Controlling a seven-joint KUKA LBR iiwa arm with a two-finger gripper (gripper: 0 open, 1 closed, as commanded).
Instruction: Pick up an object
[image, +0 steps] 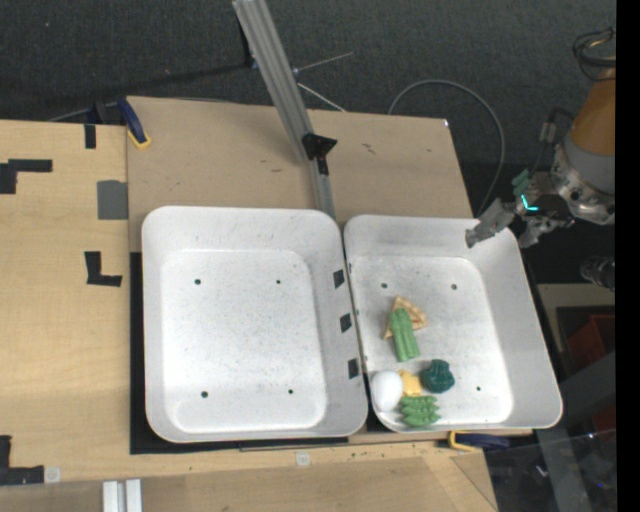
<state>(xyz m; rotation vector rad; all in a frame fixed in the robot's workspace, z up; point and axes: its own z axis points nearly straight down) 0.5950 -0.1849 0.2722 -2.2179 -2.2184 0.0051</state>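
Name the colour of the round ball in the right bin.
White ball, clearest in the camera view.

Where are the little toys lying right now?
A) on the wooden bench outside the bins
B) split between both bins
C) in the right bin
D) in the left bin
C: the toys all lie in the right bin, clustered near its lower left corner, and the gripper sits at that bin's upper right rim, apart from them.

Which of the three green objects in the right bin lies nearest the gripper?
The long light-green piece, lying highest in the right bin, beside a tan object; the other two greens sit lower, farther from the gripper.
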